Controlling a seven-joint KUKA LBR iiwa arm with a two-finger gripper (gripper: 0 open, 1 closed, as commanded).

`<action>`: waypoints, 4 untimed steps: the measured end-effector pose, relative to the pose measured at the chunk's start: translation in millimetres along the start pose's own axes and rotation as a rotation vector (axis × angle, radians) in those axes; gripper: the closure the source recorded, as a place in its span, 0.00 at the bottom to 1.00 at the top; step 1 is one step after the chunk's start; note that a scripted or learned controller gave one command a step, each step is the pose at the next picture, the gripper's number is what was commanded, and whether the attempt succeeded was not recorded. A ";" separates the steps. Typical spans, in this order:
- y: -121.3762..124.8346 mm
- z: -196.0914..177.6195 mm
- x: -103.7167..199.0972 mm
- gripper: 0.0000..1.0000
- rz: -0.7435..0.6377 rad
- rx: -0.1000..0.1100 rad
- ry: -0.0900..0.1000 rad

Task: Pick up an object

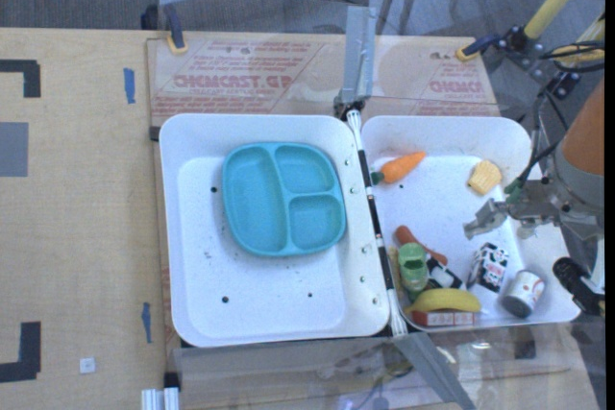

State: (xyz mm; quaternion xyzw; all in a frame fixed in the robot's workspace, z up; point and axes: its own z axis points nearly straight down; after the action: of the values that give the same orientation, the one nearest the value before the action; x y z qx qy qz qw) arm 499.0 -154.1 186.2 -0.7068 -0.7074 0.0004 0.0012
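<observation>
Nearest the camera, along the front edge of the right bin (452, 132), a yellow banana (445, 301) lies against the wall, with a green toy (413, 266) and a red-and-black piece (430, 260) crowded just behind it. To their right sit a black-and-white carton (491, 266) and a small grey cup (523, 293) on its side.

The crowding is the risk. A descent into that front cluster could land on two things at once or push one against the bin wall, so it squirts out instead of seating between the fingers. The cup, being round, would likely roll away from a glancing touch.

The gripper (488, 220) hangs over the middle right of the bin, just behind the carton, with nothing visibly held. The view is too coarse there to tell how wide it stands. The carton is the closest candidate, just in front of it and a little lower in the view.

Farther back, a yellow block (485, 177) lies near the gripper, and an orange carrot (400, 167) rests by the dividing wall. In the left bin (192, 254) lies a blue divided plate (284, 198).
</observation>
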 end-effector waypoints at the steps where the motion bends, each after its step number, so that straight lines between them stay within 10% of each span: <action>1: 0.4 90.7 -51.4 0.00 0.004 -0.007 -0.002; 2: 1.0 80.5 -52.1 1.00 0.007 -0.011 -0.003; 3: 33.0 -36.6 -2.9 1.00 0.014 -0.004 -0.002; 4: 32.9 -36.5 -2.9 0.00 0.014 -0.003 -0.002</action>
State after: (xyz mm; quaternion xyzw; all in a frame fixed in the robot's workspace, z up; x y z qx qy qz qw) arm 531.9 -157.0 222.5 -0.7116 -0.7026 0.0000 -0.0005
